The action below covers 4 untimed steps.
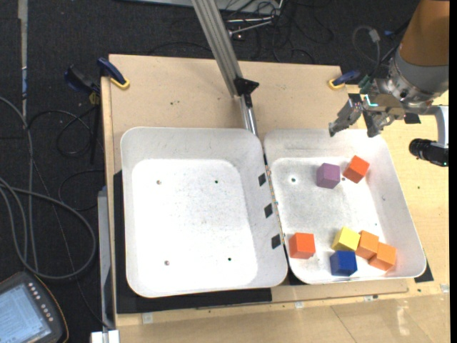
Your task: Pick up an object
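Note:
The right bin (400, 191) holds several small cubes. A purple cube (328, 175) and an orange cube (356, 168) lie near its far side. An orange cube (303, 245), a yellow cube (347, 239), a blue cube (343, 263) and two more orange cubes (376, 249) sit near its front edge. My gripper (355, 123) hangs above the bin's far rim, up and right of the purple cube. Its two dark fingers are spread apart with nothing between them.
The left bin (143, 156) sits beside the right one on the tan bench. A slanted metal pole (221, 41) comes down to the gap between the bins. Clamps (114, 73) grip the bench's far corners.

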### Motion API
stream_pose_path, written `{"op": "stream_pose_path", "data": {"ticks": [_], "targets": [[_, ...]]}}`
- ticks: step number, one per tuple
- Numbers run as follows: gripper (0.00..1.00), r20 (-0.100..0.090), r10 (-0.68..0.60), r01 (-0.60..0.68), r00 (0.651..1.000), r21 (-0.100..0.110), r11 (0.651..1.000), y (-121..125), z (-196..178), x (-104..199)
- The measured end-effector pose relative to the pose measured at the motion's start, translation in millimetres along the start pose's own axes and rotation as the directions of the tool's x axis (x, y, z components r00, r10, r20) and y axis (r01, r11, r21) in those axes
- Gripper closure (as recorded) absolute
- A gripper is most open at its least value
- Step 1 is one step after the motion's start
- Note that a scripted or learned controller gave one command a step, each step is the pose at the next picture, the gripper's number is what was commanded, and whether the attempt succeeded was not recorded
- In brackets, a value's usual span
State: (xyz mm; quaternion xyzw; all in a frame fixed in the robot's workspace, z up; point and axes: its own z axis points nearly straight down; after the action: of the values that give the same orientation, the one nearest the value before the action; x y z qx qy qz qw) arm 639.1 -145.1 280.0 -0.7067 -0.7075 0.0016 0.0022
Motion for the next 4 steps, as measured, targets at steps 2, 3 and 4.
{"op": "stream_pose_path", "data": {"ticks": [2,3,4], "targets": [[0.0,0.0,-0.002,0.002,1.0,0.0,1.0,1.0,50.6,11.0],[0.0,0.001,0.002,-0.002,1.0,0.001,1.0,-0.1,112.8,4.8],[0.0,0.005,0.002,-0.002,1.0,-0.009,1.0,0.0,152.9,6.3]]}}
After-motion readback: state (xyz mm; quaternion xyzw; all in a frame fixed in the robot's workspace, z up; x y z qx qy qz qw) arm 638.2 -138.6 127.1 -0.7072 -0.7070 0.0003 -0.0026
